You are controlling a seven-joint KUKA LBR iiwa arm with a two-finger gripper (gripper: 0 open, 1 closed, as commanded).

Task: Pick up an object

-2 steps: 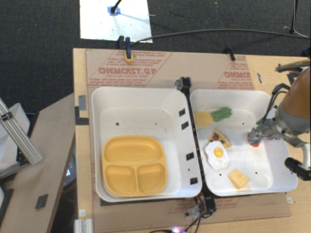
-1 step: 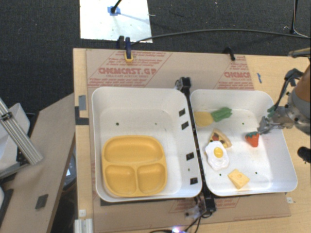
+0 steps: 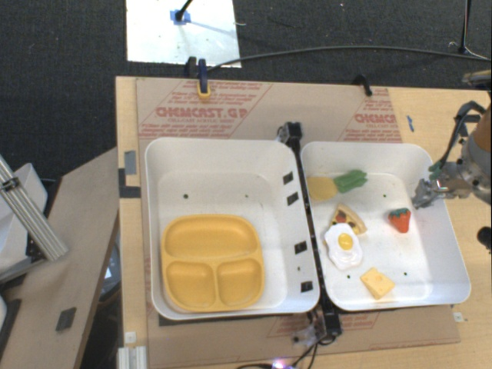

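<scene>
Right bin (image 3: 450,279): strawberry (image 3: 399,219), fried egg (image 3: 343,246), pizza slice (image 3: 350,218), cheese wedge (image 3: 377,283), corn cob (image 3: 336,184). Left bin (image 3: 165,167): yellow divided tray (image 3: 213,262). Tool (image 3: 425,194) over the right bin's far rim, near the strawberry; its opening cannot be told. Advice: centre above the strawberry, descend straight, close gently.

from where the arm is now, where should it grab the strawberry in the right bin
Grip the strawberry across its red body, coming straight down from above. It lies apart from the other toys, near the bin's right wall, so fingers closing along that wall probably fit best. The gripper is just beside it.
</scene>
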